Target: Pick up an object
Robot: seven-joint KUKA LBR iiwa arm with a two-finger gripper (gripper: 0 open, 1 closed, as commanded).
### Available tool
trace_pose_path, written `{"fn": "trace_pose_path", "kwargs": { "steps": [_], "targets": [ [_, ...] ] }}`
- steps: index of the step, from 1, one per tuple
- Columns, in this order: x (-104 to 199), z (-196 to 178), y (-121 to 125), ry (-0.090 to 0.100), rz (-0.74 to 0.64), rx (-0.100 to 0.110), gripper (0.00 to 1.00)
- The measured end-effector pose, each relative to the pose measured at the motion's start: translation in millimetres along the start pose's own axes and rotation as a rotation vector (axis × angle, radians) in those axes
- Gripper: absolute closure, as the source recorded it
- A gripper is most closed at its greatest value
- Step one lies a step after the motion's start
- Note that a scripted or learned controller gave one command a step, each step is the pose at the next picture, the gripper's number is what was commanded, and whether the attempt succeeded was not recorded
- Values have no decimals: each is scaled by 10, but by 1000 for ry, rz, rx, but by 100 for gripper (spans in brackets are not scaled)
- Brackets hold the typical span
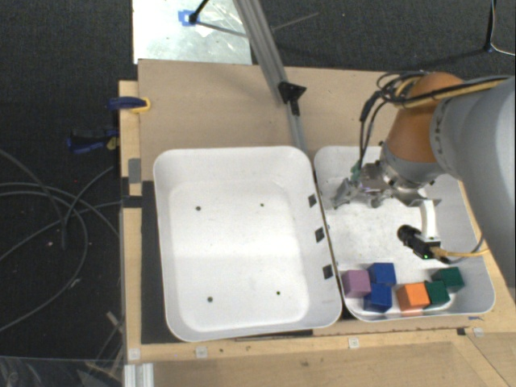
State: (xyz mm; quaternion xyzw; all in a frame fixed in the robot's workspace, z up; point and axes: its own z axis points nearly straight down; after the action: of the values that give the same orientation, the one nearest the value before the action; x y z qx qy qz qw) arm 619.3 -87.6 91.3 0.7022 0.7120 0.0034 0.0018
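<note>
The flat brown wooden bench [218,107] carries two shallow white plastic bins side by side. The left bin [242,240] is the larger in view, and its floor shows nothing but a few small dark dots. The right bin [347,168] holds everything of interest, all of it gathered along the near edge.

The grey arm with its orange band [415,131] reaches in from the right and hangs over the far half of the right bin. Its metal two-finger gripper [348,190] sits at the left of the wrist, over bare bin floor and well apart from the blocks. Whether the pincer is spread or closed cannot be told from this angle; nothing is seen between its tips.

The candidates lie in a tight cluster in the near part of the right bin: a blue block [381,285] in two stacked or touching pieces, a purple cube [356,281] just to its left, an orange cube [415,296] to its right, and green blocks [443,285] furthest right.

By my reading, the pick has not begun; the arm is in its approach or search. The next move calls for travelling toward the near edge, lining up over one block, and descending. The purple cube at the cluster's left end looks easiest to straddle, since its neighbours crowd the others.
</note>
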Motion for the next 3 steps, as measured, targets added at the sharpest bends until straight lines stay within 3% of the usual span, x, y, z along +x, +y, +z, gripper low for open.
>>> {"fn": "trace_pose_path", "kwargs": {
  "steps": [1, 2, 3],
  "targets": [
    [-668, -7, 513, -7, 12, -1, 0],
    [-735, 8, 17, -3, 14, 9, 0],
    [-1089, 6, -794, -4, 19, 12, 0]
  ]
}}
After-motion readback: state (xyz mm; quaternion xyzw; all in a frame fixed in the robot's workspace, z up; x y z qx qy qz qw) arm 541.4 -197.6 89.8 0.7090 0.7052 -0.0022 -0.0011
